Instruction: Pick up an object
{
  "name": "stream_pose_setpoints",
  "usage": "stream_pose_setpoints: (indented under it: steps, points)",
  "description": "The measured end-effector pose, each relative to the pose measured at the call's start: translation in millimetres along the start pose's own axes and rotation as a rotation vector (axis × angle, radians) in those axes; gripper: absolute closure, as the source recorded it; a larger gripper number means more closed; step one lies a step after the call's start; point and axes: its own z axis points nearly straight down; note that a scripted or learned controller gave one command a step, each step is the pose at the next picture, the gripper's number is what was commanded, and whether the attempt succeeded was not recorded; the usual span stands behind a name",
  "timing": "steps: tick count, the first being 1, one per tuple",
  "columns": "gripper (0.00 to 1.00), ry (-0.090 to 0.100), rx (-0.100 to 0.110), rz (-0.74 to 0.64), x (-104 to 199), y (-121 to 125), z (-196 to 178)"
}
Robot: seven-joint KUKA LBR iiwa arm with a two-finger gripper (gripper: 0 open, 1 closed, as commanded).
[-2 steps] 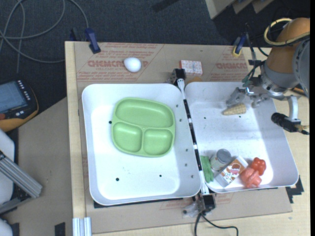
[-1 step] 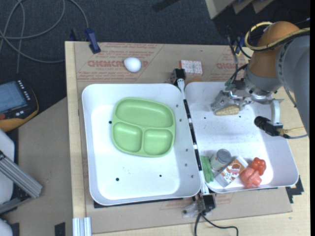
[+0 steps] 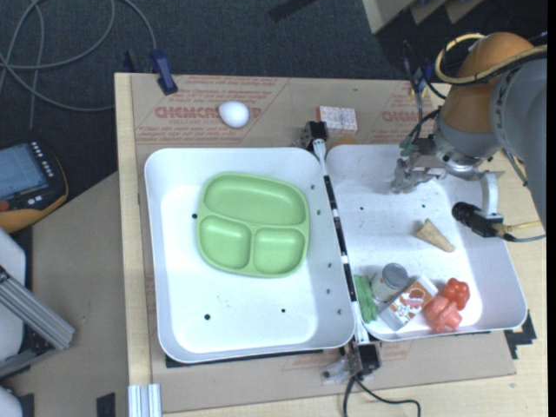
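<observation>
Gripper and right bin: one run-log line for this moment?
gripper: low over right white bin, far end | nothing seen held | tan wedge, red pepper toy: in bin

Dark carpet floor under cardboard-topped bench

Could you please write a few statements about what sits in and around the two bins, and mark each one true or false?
1. The green divided plate lies in the left bin. True.
2. The red object sits at the far edge of the right bin. False: it lies near that bin's near right corner.
3. A white egg-shaped object rests on the board beyond the left bin. True.
4. The gripper is over the left bin. False: it is over the far part of the right bin.
5. The tan wedge lies in the green divided plate. False: it lies on the right bin's floor.
</observation>
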Motion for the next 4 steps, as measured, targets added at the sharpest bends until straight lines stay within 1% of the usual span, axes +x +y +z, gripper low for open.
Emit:
stream_pose_setpoints:
  steps: [1, 2, 3, 4]
  points:
    - [1.00, -0.003, -0.002, 0.002, -74, -6, -66]
    - [0.00, -0.002, -0.001, 0.002, -74, -6, -65]
    - [0.00, 0.010, 0.004, -0.002, -73, -53, 17]
    - [1.00, 0.003, 0.000, -0.001, -76, -52, 6]
